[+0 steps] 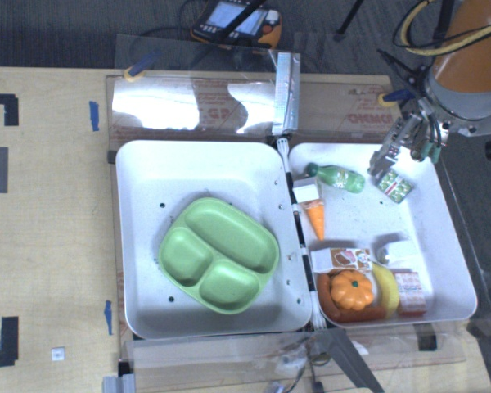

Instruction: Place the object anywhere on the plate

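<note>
Pale wood bench top runs under two white bins set side by side, with a handheld control unit [233, 21] lying on the dark floor at twelve o'clock. We see the left bin [139, 178] carrying a green plate [219, 255] with three compartments, nothing on it. At about two o'clock the right bin [458, 260] receives the arm, and its gripper [390, 160] hangs low over the bin's far corner, just beside a small green-and-white packet [395, 187]. We cannot tell whether the gripper is spread or closed, nor whether it touches the packet, so we do not count anything as held. Near it lies a green bottle [337, 178] on its side; toward six o'clock sit a carrot [315, 219], a small box [341, 259], an orange pumpkin [352, 291] and a banana [385, 289] crowded together. We judge the step in hand to be the pick, with the packet the likely target, though the bottle is near too. Next, we think, the move calls for a firm grasp, a lift clear of the bin wall, and a carry toward nine o'clock to set the thing down on the plate.
</note>
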Motion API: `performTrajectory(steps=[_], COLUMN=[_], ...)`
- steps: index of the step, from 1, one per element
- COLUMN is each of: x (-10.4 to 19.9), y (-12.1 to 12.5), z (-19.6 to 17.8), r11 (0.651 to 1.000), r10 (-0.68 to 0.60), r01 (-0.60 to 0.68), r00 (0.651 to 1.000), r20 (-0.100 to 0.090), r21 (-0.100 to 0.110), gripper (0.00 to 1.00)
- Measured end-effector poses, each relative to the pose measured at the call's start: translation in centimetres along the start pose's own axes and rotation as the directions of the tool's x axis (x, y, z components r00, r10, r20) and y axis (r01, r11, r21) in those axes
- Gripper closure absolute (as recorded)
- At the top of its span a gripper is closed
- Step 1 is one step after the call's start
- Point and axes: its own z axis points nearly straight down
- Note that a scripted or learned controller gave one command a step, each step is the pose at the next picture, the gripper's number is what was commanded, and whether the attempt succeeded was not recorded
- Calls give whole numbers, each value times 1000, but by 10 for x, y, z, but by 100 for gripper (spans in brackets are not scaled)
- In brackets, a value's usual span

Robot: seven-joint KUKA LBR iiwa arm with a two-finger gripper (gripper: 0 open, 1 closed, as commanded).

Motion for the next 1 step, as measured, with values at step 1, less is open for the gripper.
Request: performTrajectory(steps=[1], x=[-6], y=[11], z=[-67], r11=[964], r10=[-266], r01=[266], r00=[964], r20=[2], r21=[0], gripper=[100])
